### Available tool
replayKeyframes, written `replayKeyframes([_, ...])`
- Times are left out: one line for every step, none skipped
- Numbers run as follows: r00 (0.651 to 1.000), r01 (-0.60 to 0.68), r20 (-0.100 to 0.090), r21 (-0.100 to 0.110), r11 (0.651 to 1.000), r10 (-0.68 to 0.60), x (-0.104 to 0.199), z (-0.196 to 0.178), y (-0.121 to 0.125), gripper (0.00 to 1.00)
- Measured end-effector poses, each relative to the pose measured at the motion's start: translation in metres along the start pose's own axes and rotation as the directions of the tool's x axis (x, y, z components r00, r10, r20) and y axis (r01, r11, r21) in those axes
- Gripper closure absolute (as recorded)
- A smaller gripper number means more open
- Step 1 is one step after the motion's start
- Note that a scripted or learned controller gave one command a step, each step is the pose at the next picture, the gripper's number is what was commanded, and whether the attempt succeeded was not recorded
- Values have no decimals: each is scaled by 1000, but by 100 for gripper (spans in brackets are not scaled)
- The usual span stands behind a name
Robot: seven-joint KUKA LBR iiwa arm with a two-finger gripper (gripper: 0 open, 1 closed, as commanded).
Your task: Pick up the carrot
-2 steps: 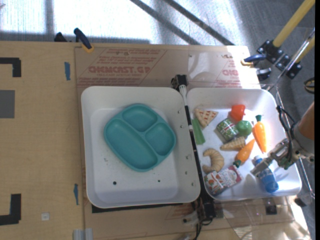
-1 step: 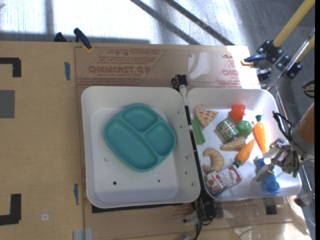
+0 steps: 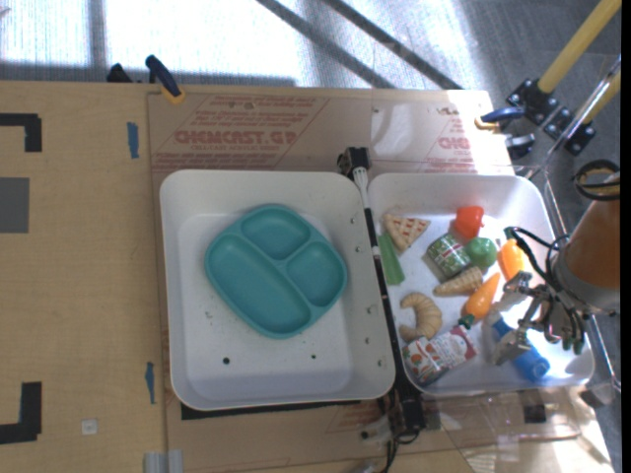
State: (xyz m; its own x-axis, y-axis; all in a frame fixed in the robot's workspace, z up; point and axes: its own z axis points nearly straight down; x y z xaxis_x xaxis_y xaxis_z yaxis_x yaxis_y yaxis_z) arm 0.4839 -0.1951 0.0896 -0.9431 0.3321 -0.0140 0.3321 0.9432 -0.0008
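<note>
Nearest, in the right white bin (image 3: 537, 203), the two-finger gripper (image 3: 525, 315) hangs low by the right wall, above a blue cylinder (image 3: 529, 364). Its metal fingers (image 3: 535, 312) stand slightly apart, with nothing between them. Just left of it, apart, lies the small orange carrot with a green top (image 3: 477, 304), tilted. Beyond sit a tan croissant (image 3: 423, 314), a red-and-white pouch (image 3: 440, 353) and a pizza slice (image 3: 405, 231). The left bin (image 3: 187, 294) holds a teal divided plate (image 3: 276, 269).

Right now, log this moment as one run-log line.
task: pick up carrot | gripper: over right bin, beside carrot | grasp: not seen | teal plate: left bin
</note>
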Motion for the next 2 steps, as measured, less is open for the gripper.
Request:
replayKeyframes([984,-176,0,-3,984,176,-75,1,45,0])
replayKeyframes([984,-180,15,-9,984,180,-79,-13,45,100])
